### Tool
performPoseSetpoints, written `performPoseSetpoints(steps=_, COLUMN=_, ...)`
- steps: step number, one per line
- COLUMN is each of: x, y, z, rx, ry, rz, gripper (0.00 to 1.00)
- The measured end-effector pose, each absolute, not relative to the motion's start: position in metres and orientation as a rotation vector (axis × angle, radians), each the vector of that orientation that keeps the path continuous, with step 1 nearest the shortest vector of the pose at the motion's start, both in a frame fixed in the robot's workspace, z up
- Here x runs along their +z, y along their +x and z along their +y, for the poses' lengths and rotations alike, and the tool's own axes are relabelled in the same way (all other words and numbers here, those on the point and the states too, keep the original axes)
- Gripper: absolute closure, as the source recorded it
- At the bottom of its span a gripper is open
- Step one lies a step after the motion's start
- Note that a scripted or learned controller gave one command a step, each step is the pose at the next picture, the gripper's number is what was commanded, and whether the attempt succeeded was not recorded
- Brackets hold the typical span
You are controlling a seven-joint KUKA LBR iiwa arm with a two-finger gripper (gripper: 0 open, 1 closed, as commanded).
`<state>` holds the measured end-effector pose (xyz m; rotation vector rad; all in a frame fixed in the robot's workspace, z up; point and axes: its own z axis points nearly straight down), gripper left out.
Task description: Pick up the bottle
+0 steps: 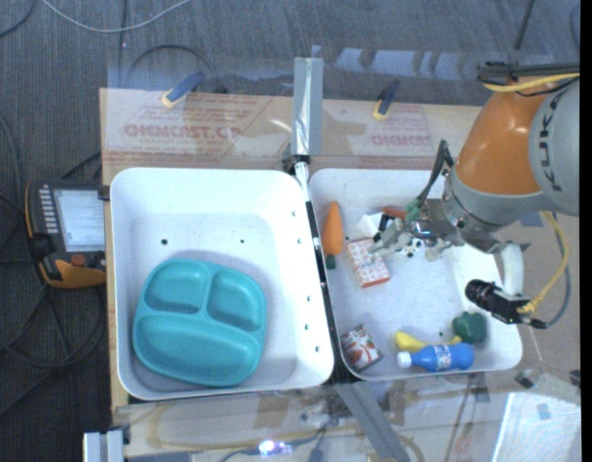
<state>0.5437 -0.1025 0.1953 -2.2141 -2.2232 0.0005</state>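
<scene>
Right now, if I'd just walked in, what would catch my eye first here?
Probably the big teal divided tray filling the left bin. Next, the grey and orange arm reaching into the right bin, where small things lie scattered, among them a blue bottle on its side near the front edge.

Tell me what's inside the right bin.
In the right bin: a blue bottle, carrot, two small cartons, a yellow piece and a green one. The arm covers its upper right corner.

Single fixed camera above bench, looking down at a slant, both bins framed
</scene>
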Motion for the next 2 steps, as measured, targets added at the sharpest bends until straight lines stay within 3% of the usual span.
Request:
performPoseSetpoints(steps=1, x=0.089, y=0.496, z=-0.209, rx=-0.01, ry=-1.934, rz=-2.481, gripper=0.0)
performPoseSetpoints(steps=2, x=0.093, y=0.486, z=-0.184, rx=-0.006, ry=-2.01, rz=-2.417, gripper=0.0)
